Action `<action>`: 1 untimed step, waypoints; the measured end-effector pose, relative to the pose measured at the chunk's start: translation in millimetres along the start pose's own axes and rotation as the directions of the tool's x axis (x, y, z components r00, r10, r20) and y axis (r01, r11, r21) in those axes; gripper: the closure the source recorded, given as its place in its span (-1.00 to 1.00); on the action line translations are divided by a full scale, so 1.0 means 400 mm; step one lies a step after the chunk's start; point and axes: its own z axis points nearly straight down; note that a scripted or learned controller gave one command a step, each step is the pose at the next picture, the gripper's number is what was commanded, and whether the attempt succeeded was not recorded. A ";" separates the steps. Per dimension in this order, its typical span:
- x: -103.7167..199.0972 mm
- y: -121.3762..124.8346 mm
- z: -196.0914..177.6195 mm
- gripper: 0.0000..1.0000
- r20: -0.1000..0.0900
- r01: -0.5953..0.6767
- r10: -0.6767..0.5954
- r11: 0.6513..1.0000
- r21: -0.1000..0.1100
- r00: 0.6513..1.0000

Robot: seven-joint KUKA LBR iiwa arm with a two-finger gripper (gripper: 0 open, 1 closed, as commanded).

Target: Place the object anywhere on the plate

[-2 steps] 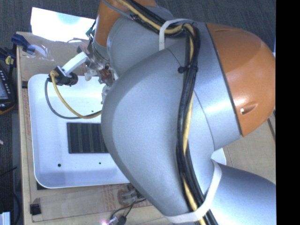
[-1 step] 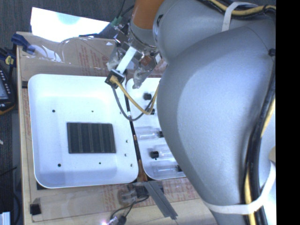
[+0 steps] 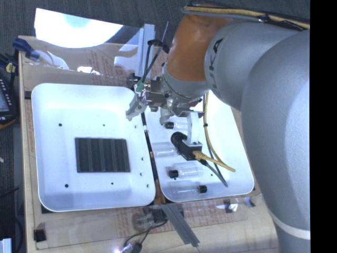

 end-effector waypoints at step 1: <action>0.221 -0.191 0.085 1.00 0.001 -0.216 0.216 0.976 -0.001 0.976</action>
